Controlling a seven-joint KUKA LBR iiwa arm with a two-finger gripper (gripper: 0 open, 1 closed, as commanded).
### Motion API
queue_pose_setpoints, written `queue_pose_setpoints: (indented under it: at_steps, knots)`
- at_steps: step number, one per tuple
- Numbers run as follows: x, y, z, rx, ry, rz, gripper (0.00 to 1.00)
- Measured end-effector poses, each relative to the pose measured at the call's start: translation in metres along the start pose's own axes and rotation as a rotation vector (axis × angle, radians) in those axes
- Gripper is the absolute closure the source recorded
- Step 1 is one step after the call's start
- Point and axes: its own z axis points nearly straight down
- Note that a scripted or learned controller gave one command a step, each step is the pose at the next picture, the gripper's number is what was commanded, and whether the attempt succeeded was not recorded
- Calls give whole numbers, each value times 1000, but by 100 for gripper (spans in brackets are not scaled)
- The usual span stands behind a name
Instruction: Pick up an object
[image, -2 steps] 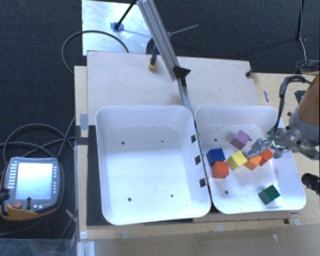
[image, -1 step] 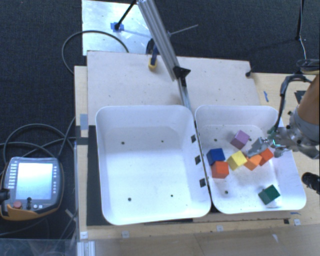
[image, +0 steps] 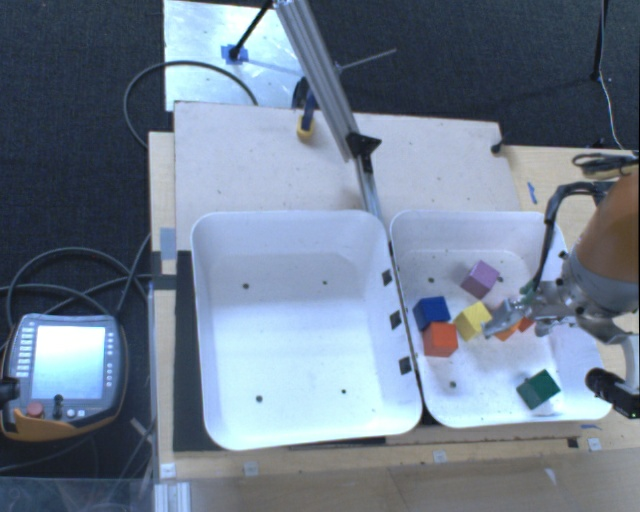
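Note:
The right bin (image: 455, 214) holds several small blocks: a purple cube (image: 483, 278) toward the back, a blue cube (image: 432, 311), a yellow cube (image: 472, 321), an orange-red cube (image: 440, 339) and a green cube (image: 539, 388) near the front right. My gripper (image: 512, 318) reaches in from the right and is low in this bin, just right of the yellow cube. A small orange piece (image: 507, 331) shows directly under the gripper's tip, partly hidden by it.
The left bin (image: 290, 216) stands beside the right one, with a shared divider wall (image: 400, 320) between them. A slanted metal pole (image: 322, 80) crosses the back board. A teach pendant (image: 60, 375) lies on the floor at the far left.

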Motion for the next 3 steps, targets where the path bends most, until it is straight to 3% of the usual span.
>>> queue_pose_setpoints:
  at_steps: [2,3]
  knots:
    - [-4,-9,91,-1,1,-1,0]
    - [-5,-8,78,-6,-1,-2,100]
